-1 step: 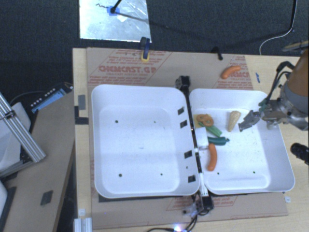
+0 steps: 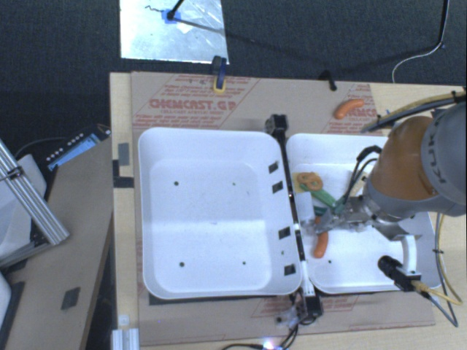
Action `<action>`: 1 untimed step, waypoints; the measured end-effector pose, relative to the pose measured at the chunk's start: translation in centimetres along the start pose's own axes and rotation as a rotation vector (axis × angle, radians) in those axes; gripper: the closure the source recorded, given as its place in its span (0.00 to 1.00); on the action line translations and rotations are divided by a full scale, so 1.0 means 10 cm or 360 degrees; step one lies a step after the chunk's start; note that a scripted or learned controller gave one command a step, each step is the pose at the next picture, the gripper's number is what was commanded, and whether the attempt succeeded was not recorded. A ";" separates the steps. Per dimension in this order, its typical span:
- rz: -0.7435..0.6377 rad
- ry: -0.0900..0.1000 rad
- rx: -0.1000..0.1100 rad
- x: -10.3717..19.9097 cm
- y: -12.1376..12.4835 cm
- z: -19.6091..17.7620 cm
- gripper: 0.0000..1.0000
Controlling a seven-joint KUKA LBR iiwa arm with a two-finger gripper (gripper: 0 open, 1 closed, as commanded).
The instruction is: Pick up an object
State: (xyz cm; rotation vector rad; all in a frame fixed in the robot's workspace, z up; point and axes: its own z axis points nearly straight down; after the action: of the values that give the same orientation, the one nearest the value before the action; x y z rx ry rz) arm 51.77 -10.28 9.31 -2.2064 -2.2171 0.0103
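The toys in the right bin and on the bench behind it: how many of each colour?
Orange: 3 (small orange sausage-shaped toy in the bin, round orange toy in the bin, orange sausage-shaped toy on the bench)
Green: 1 (long green toy)
Total: 4

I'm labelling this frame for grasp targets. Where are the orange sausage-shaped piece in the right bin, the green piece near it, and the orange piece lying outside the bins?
orange sausage-shaped piece (image 2: 320, 245), camera view, its middle.
green piece (image 2: 324, 197), camera view, mid-length.
outside orange piece (image 2: 349, 109), camera view, its centre.
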 end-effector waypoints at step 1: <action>0.0004 -0.0009 -0.0027 -0.03 0.04 -0.19 1.00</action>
State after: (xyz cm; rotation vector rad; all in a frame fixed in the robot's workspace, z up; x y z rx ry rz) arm 52.24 -10.62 11.17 -2.2204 -2.2255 -0.0025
